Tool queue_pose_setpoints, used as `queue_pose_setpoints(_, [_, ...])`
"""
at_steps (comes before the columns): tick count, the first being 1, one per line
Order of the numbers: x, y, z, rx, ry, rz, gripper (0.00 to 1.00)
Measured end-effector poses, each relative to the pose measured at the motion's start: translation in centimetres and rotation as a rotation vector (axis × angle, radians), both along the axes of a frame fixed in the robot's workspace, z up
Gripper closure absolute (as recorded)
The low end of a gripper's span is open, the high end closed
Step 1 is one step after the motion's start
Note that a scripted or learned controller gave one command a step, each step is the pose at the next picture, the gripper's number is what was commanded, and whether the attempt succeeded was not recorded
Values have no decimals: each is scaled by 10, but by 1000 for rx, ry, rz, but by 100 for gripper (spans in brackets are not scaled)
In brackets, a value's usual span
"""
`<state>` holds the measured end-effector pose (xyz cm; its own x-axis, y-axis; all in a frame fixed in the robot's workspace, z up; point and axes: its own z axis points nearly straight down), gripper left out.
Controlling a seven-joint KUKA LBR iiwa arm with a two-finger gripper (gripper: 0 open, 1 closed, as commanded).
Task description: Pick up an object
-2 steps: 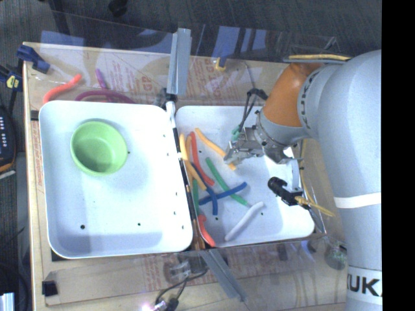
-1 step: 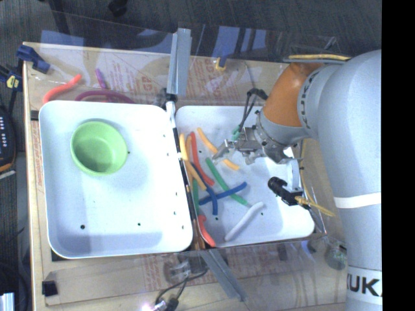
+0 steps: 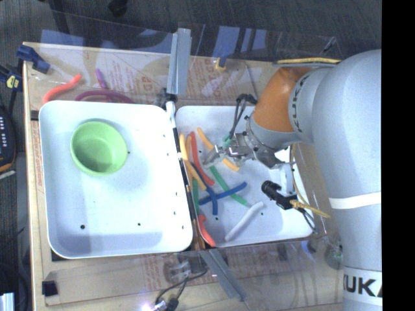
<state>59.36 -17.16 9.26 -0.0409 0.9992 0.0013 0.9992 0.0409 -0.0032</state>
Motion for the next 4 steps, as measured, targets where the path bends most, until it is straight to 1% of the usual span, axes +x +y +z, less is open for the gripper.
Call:
queue_pose_setpoints(1, [1,0,11,-1,-1,4,100])
queue_pose_setpoints(2, [1,0,11,-2,-1,5,0])
queue_pose_setpoints(3, [1,0,21,-2,1,8,100])
queue_pose_setpoints(4, [1,0,21,-2,1,8,0])
